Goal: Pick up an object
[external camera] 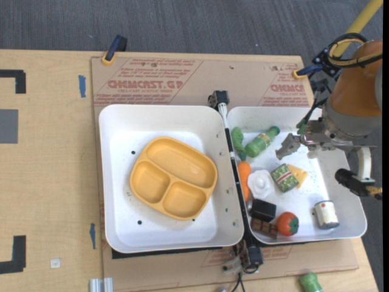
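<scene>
Plainly the hand (290, 146) hangs over the far half of the right bin (358, 221), its fingers spread and nothing between them. Just beside them, toward the divider, lies a green bottle (262, 141) on its side; just nearer the front sits a green and yellow carton (287, 177). Either looks the natural pick. The bottle is round and may roll, so the fingers ought to close across its body rather than along it. The carton has flatter faces and lies apart from its neighbours, which I judge the safer choice.

Nearer the front edge of that bin are a white lump (259, 182), an orange piece (244, 174) against the divider, a black block (264, 210), a red tomato (287, 224) and a small can (326, 214).

The left bin (115, 163) holds a yellow divided tray (174, 178). Both bins rest on a cardboard sheet (152, 78) clamped to the wooden surface (45, 175), which bears black and blue tape marks. Beyond its far edge is grey carpet (182, 11).
</scene>
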